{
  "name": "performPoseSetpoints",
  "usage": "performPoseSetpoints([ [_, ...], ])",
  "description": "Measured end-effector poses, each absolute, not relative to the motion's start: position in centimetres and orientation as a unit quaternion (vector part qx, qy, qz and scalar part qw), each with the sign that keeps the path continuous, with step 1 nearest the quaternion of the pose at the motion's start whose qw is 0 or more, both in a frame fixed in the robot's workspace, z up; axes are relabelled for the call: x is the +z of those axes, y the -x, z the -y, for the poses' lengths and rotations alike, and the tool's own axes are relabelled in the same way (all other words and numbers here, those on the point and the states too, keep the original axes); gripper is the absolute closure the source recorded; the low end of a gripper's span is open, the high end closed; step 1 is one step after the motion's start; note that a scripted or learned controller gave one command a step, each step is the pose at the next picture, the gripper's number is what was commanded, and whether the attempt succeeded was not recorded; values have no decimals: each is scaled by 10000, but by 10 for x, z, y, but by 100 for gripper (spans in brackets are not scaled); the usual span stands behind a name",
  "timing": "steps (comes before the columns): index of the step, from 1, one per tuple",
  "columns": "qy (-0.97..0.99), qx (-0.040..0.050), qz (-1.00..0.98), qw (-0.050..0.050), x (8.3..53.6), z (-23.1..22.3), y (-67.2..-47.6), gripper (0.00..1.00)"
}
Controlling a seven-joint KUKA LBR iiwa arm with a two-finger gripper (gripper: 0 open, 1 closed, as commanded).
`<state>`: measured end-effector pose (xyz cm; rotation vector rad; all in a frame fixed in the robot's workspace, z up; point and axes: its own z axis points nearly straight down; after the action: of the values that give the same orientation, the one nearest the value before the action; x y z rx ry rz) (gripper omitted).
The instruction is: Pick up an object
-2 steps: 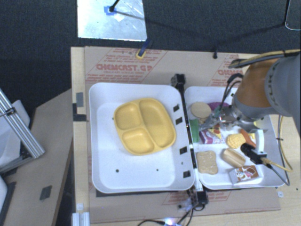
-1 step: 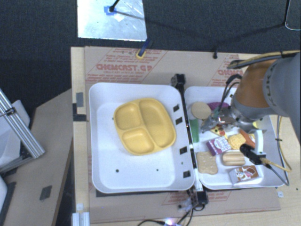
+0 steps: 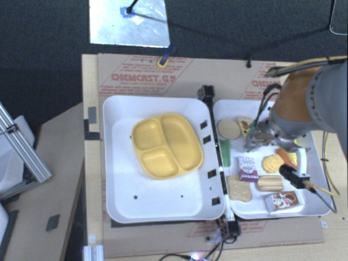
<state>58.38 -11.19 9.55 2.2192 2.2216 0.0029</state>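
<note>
The gripper (image 3: 253, 140) hangs low in the right bin (image 3: 312, 208), among the toy foods; whether its fingers are apart or together cannot be told, and nothing shows between them; the nearest candidate, a small pink-and-white packet (image 3: 248, 169), lies just beside it at about 6 o'clock, its long axis running roughly 12 to 6; a round tan cookie (image 3: 229, 128) sits near at 10 o'clock; the yellow divided plate (image 3: 166, 144) lies well apart at 9 o'clock in the left bin (image 3: 117, 162).
</note>
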Motion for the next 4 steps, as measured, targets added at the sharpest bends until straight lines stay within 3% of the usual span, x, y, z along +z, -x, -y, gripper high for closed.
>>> performPoseSetpoints([
  [3, -7056, 21, -7086, 26, 228, 117, -586, 100],
  [4, -7038, 11, -7104, -5, 231, 57, -569, 100],
])
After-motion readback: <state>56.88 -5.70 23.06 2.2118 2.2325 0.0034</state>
